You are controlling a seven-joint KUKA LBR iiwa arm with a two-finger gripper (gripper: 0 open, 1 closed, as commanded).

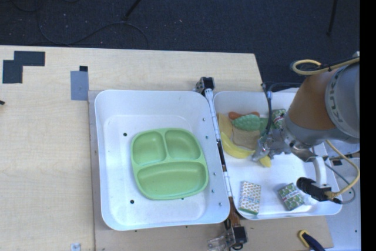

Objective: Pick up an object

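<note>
Dark carpet crossed by cables is seen behind a pale wooden bench [47,150], on which two shallow white bins are set side by side. A green divided plate [169,163] is held in the left bin [106,185]. Several small objects are scattered in the right bin [282,208]: a yellow banana [230,147] along its left wall, a green leafy toy [248,122] lying on a tan block [244,137] with an orange piece [238,115] just behind, a patterned white box [249,197] near the front, and a small green packet [290,196] beside it.

The gripper [264,153] is lowered into the right bin, close to the banana's lower end and the tan block. How far it is open cannot be told, since the wrist and cabling crowd the tip, and nothing is plainly seen to be held.

The step in hand is judged to be the descent onto a chosen object, probably the banana or the block. A firm closure on one item is called for next, then a straight lift clear of the bin wall; a graze against the neighbouring pieces should be guarded against.
</note>
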